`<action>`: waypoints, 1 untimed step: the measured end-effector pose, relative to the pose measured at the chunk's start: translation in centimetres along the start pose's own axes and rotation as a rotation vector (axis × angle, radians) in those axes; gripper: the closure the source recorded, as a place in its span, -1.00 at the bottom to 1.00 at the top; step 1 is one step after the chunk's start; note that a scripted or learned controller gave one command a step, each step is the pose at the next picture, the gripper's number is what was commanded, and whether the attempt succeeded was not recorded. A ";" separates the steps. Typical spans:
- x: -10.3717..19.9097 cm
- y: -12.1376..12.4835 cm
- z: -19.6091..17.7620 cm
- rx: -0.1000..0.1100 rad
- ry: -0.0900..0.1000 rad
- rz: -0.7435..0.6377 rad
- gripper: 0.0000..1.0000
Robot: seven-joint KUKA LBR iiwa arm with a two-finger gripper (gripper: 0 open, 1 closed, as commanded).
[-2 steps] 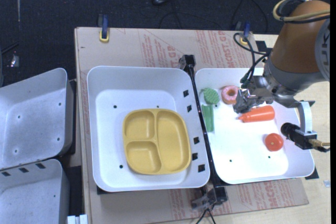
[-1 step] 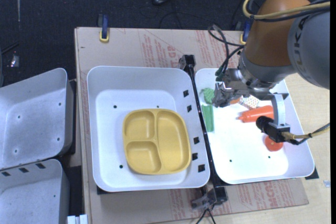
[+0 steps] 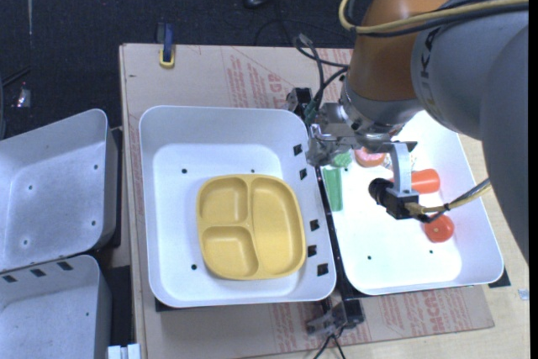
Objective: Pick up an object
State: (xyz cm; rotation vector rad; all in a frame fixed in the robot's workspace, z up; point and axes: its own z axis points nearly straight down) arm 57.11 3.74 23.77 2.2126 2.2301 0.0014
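Observation:
The arm reaches in from the right and hangs over the upper left part of the right bin (image 3: 420, 265). My gripper (image 3: 339, 149) sits low at that bin's left wall, right above the top end of a green stick-like object (image 3: 334, 189) that lies along the wall. A pink object (image 3: 368, 156) peeks out just right of the gripper, partly hidden by the wrist. An orange cylinder (image 3: 425, 179) and a red ball (image 3: 439, 228) lie further right in the same bin. Whether anything is in the gripper is hidden.
The left bin (image 3: 168, 265) holds a yellow divided plate (image 3: 250, 225) in its middle. The two bins touch along a dark seam. The arm's bulk covers the right bin's far part. Cables lie on the board behind the bins.

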 end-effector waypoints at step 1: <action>4.3 1.4 0.3 -0.001 0.000 0.000 1.00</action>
